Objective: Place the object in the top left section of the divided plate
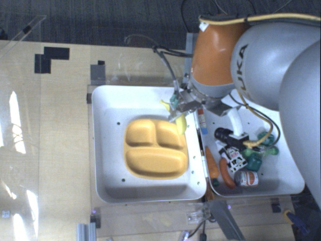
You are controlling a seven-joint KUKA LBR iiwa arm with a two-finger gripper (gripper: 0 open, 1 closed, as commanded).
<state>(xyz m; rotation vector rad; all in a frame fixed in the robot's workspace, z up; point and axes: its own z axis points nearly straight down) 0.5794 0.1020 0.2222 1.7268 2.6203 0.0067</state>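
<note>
Biggest thing here is the grey arm (271, 59) with its orange band, coming in from the right and leaning over the top of both bins. Under everything is the pale wooden bench (50, 149). The left bin (108, 134) holds the yellow divided plate (153, 149), which sits roughly in the middle with two small sections along the top and one wide section along the bottom. The right bin (288, 182) has a little pile of odds and ends near its lower left. The gripper (181, 104) hangs over the left bin's upper right area, just above the plate's top right corner, and honestly I can't tell if it's spread or clamped from this angle. The yellow-green object (180, 124) is right below it, at the right rim of the plate next to the top right section, so it's on the opposite side from the top left section. Over in the right bin there's an orange carrot-looking piece (212, 168) along the left wall, a small can (247, 178) lying on its side, and a green thing (253, 160) just above that.
</note>
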